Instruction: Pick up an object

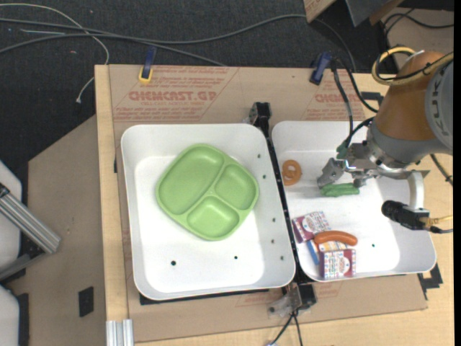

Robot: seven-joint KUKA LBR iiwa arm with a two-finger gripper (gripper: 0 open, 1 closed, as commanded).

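green pod-shaped object (341, 189) lies flat in the right bin (403, 254), upper middle part, long axis roughly left-right. end effector (344, 173) sits right over it, metal tips reaching down to the object's upper edge, touching or just above, can't tell which. object not seen between the fingers, so no visible hold; how far the end effector is open can't be told from this angle. arm (407, 114) comes in from the right, orange band above the wrist. small tan ring (291, 171) just left of the green object, near the bin's left wall. lower in the same bin: pink-white packet (310, 225), orange sausage-shaped toy (335, 238) across it, small printed box (336, 262) below that, all well apart from the end effector. left bin (144, 265) holds a green divided plate (207, 191), three compartments, turned at an angle. both bins on the cardboard-covered surface (180, 92), blue clamps at the far edge.
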